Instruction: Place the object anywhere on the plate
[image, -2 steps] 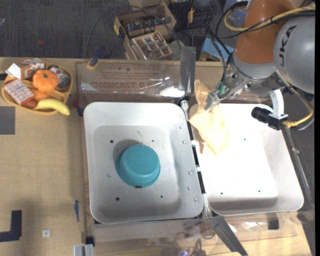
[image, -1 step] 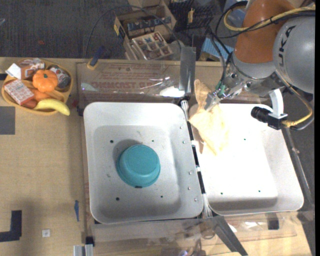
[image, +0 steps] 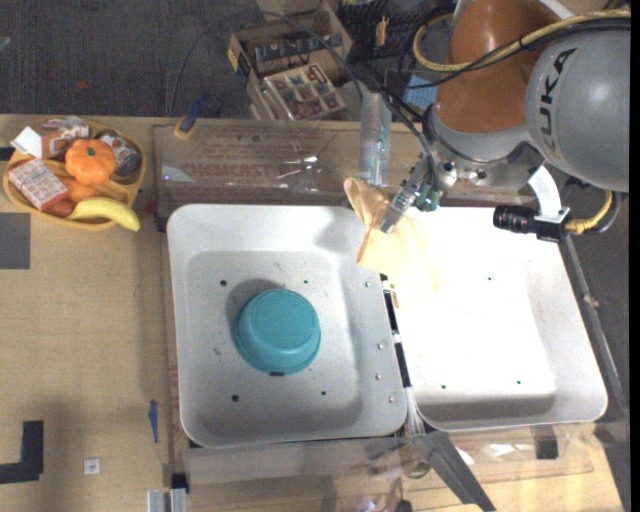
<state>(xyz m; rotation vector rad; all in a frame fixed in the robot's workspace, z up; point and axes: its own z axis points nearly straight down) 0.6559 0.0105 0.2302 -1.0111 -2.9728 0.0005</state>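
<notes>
A teal round plate (image: 278, 330) lies upside-down-looking in the middle of the left white bin (image: 200, 250). A pale tan, floppy object (image: 372, 215) hangs over the back edge where the two bins meet, slightly blurred. My gripper (image: 402, 207) reaches down from the grey arm at the upper right and is shut on the tan object's upper part, which shows between its fingers. The object is up and to the right of the plate, well apart from it. The right white bin (image: 500, 330) lies under the arm.
A basket of toy fruit (image: 72, 178) with a banana and an orange sits at the far left on the bench. A clear plastic panel (image: 260, 165) stands behind the left bin. Boxes and cables (image: 295, 70) lie beyond the bench.
</notes>
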